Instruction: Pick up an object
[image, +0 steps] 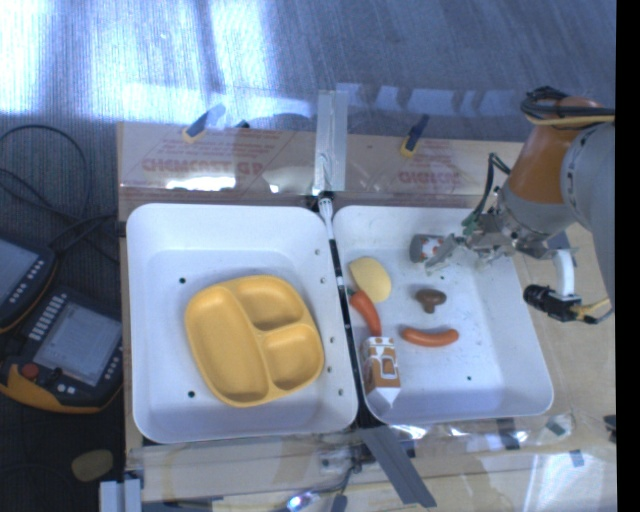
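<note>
The right bin (500, 390) holds several small items. A pale yellow rounded piece (370, 277) lies by the divider, with an orange-red carrot-like piece (366, 312) just below it. A small brown mushroom shape (431, 298) sits mid-bin, and an orange sausage (430, 337) lies below it. A small white and orange carton (381, 363) rests near the front left corner. My gripper (430, 248) hangs low over the bin's back part, above and just behind the mushroom shape. I see nothing lifted in it.
The left bin (150, 300) carries a yellow divided tray (253, 338). A raised divider (335, 290) separates the bins. The arm with its orange band (540, 165) and a black cable fitting (545, 298) overhang the right bin's right side. A pendant (60, 340) lies at the far left.
</note>
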